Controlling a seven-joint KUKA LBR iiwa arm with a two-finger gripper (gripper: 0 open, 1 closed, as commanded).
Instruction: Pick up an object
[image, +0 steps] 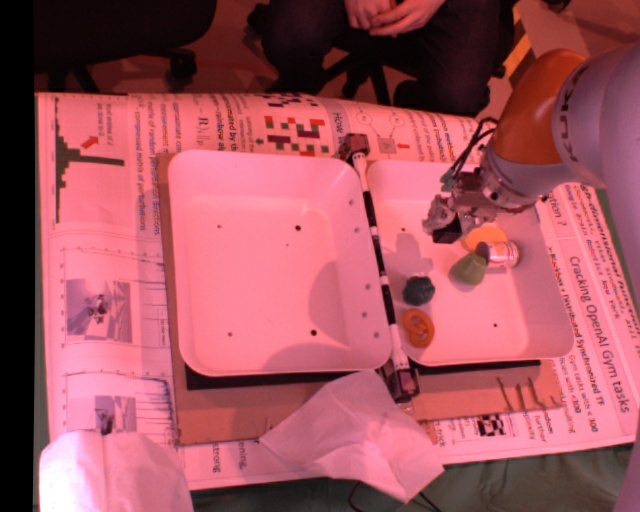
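Note:
The right bin (520, 330) holds several small objects. A dark teal lump (419, 290) lies near its left wall, with an orange ring-shaped piece (418, 327) in front of it. A grey-green piece (468, 268) sits mid-bin beside a small shiny cylinder (500, 253), and a yellow-orange disc (484, 236) lies just behind them. My gripper (443, 222) hangs over the bin's back part, just left of the yellow disc and above the grey-green piece. Its tips are too small and dark to read.
The left bin (275, 260) lies beside the right one, with a black-and-white checked bar (378, 250) between them. Crumpled white tissue (350, 430) lies at the front, more of it (105, 475) at the front left. A seated person (390, 40) is behind the bench.

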